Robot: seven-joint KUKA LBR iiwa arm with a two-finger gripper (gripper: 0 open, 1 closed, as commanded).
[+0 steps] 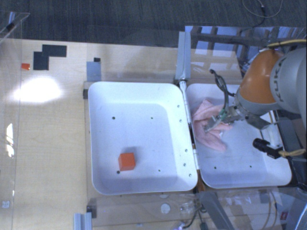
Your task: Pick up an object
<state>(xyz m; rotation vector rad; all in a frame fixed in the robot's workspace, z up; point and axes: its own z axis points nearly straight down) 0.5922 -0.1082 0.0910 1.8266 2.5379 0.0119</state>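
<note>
The desk (48, 143) is pale wood and carries two shallow white bins side by side. The left bin (139, 104) is the bigger in view; the right bin (249, 169) touches it along a shared edge. The grey arm (288, 80) with its orange band (256, 83) reaches in from the right, over the far part of the right bin. A crumpled pink cloth (206, 114) lies in the left half of the right bin, close to the wall shared with the left bin. The gripper (214, 123) is down on the cloth, its fingers clenched onto a fold of the pink fabric. A small orange block (127, 161) sits alone in the near left part of the left bin, well apart from the arm.
</note>
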